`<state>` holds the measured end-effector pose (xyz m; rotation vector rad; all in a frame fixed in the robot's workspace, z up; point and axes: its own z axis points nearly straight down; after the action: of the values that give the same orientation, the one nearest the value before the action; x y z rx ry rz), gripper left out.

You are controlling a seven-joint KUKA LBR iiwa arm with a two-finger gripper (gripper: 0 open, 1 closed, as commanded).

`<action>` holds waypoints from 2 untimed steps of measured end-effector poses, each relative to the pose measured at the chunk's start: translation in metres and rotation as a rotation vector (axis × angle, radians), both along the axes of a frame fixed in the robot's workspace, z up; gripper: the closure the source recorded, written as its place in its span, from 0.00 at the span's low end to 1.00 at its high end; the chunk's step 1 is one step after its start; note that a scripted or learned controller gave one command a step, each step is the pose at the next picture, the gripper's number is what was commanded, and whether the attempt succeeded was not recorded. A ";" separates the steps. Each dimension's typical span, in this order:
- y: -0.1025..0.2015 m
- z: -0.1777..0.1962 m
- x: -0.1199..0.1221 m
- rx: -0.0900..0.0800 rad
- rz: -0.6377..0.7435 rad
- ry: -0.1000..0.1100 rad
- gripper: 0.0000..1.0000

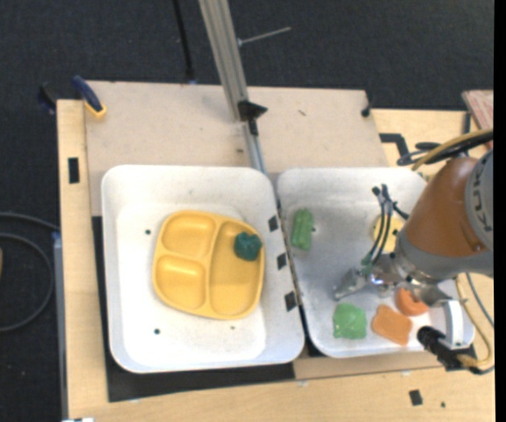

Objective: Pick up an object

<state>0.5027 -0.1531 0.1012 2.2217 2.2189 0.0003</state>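
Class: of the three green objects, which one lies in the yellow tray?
The dark green object, in the yellow tray; the other two lie in the right bin.

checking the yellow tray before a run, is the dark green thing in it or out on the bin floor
In it. The dark green object rests in the large right compartment of the yellow tray, near its top edge.

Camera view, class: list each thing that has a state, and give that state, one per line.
Yellow tray: flat in left bin, dark green piece in one compartment.
Light green block: loose, right bin.
Green block: loose, near end effector.
Orange block: loose.
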 end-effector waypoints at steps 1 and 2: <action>0.001 0.013 0.002 0.003 -0.003 -0.006 1.00; -0.007 0.074 0.009 -0.002 0.004 -0.007 1.00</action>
<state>0.5120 -0.1601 0.1750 2.2124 2.2190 0.0054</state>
